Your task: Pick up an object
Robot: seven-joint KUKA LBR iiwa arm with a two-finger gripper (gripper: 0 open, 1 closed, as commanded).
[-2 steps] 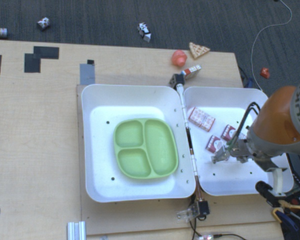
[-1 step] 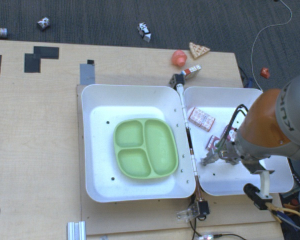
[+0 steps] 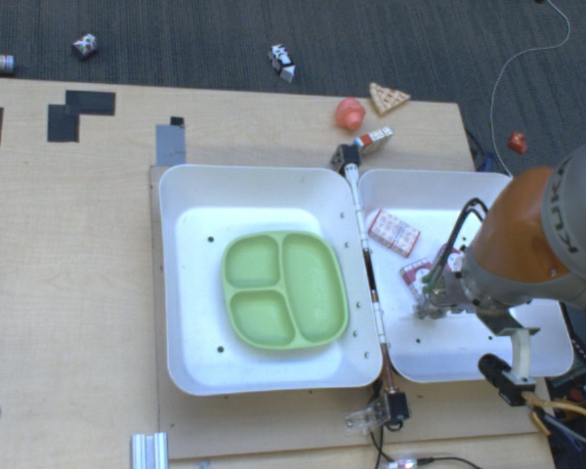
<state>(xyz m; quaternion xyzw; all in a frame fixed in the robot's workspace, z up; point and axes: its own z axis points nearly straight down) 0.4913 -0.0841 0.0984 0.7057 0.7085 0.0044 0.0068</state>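
Left bin: shallow white plastic tray holding a pale green three-compartment plate.
Right bin: shallow white plastic tray holding the pink-and-white patterned flat packet and a small pink-red wrapped item.
Handling: the packet looks light, thin, probably crinkly; best pinched across its short sides.
Claw: the gripper hangs low, just right of the wrapped item, the packet up-left; grip state cannot be told.

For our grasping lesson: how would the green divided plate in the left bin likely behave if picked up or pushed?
The green divided plate looks moulded and stiff, so it should keep its shape. It lies flat and wide, so it would probably slide rather than tip or roll. Its low rim may be awkward to grip.
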